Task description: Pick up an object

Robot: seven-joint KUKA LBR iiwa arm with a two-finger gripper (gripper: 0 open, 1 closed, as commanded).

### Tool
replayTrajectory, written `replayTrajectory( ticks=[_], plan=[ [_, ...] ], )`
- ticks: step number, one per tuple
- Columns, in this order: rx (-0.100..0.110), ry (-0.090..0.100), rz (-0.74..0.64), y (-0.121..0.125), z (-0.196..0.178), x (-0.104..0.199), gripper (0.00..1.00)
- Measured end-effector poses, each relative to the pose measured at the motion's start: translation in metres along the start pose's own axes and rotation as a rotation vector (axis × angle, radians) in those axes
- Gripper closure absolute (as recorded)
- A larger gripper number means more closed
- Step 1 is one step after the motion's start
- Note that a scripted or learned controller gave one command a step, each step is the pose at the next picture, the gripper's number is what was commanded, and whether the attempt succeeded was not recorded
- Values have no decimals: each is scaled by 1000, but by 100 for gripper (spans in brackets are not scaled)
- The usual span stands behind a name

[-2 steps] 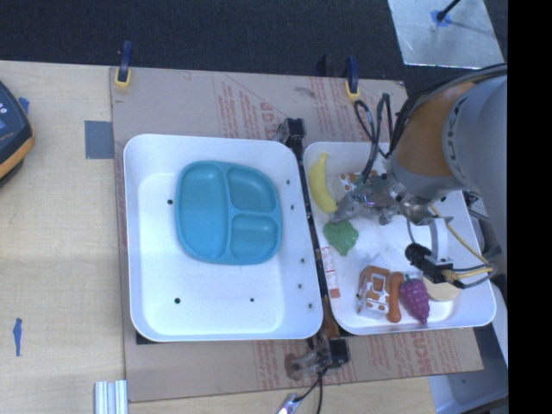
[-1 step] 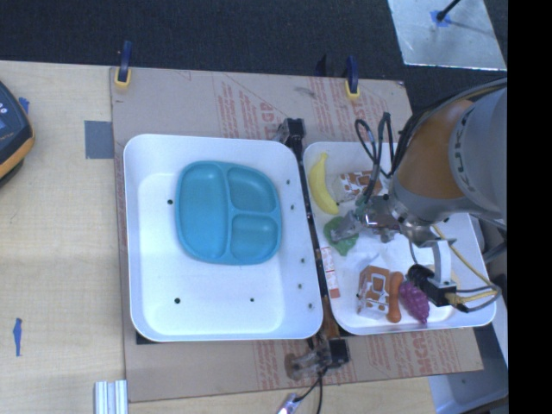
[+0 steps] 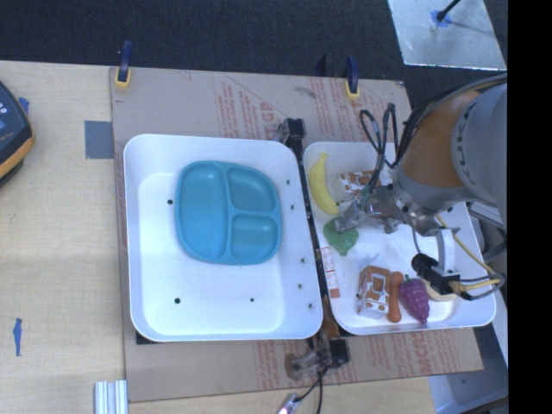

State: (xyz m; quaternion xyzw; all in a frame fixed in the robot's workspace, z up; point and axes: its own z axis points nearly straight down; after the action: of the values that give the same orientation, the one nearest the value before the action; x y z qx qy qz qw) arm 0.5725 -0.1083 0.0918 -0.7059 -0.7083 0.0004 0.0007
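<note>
The right bin holds small toy foods. A yellow banana lies along its left wall. Just below the banana is a green leafy piece. Near the front are a brown-and-white waffle piece, an orange carrot-like stick and a purple grape bunch. A red-and-white packet shows beside the wrist. My gripper reaches in from the right and hangs low over the green piece, close to the banana.
The left bin holds a blue divided plate. Black cables loop off the wrist, and a yellow cable trails across the right bin's right side. A yellow-black device sits at the far left edge of the bench.
</note>
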Motion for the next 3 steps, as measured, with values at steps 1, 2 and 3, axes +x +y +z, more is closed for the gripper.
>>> replayTrajectory(
  ticks=[1, 2, 3],
  plan=[
    [1, 0, -3, 0, -10, 0, 100],
    [1, 0, -3, 0, -10, 0, 0],
    [3, 0, -2, -6, 0, 14, 0]
  ],
)
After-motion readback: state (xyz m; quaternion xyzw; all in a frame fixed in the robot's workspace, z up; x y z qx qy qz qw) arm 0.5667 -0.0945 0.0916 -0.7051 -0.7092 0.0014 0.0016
